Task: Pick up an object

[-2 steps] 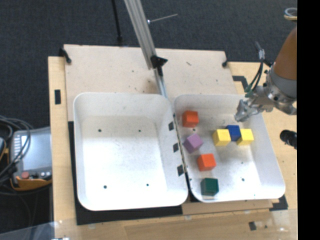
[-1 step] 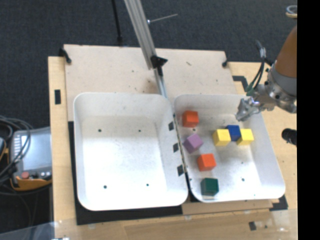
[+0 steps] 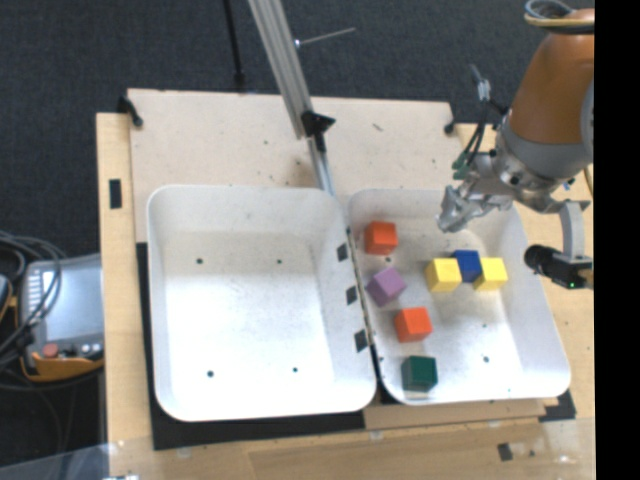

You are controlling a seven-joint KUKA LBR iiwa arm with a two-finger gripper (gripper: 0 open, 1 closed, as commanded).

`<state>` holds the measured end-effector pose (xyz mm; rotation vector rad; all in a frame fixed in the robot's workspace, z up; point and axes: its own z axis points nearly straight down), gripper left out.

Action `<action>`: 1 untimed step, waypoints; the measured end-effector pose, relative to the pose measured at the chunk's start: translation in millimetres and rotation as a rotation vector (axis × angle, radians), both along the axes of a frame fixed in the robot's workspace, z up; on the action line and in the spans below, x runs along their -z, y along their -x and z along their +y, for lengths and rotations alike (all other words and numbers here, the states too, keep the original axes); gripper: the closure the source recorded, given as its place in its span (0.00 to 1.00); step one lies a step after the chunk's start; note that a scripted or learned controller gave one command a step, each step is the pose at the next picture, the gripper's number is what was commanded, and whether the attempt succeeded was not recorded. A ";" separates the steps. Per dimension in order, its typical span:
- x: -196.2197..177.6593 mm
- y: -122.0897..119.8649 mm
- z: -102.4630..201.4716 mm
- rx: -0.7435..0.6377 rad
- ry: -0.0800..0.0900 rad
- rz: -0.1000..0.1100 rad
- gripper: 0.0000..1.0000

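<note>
1. The gripper (image 3: pixel 455 214) hangs over the far part of the right bin (image 3: pixel 535 313), nothing visibly between its fingers; how far they are open I cannot tell.
2. Just in front of it, a yellow cube (image 3: pixel 443 274), a blue cube (image 3: pixel 467 264) and another yellow cube (image 3: pixel 490 273) sit touching in a row.
3. Near the bin's left wall lie an orange cube (image 3: pixel 380 237), a purple cube (image 3: pixel 386 286), a second orange cube (image 3: pixel 412 324) and a green cube (image 3: pixel 419 373).
4. The left bin (image 3: pixel 170 268) stands beside it on the counter (image 3: pixel 220 128).
</note>
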<state>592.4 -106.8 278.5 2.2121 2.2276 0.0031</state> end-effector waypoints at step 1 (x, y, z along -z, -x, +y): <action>-2.2 -14.1 49.2 0.001 0.000 0.000 1.00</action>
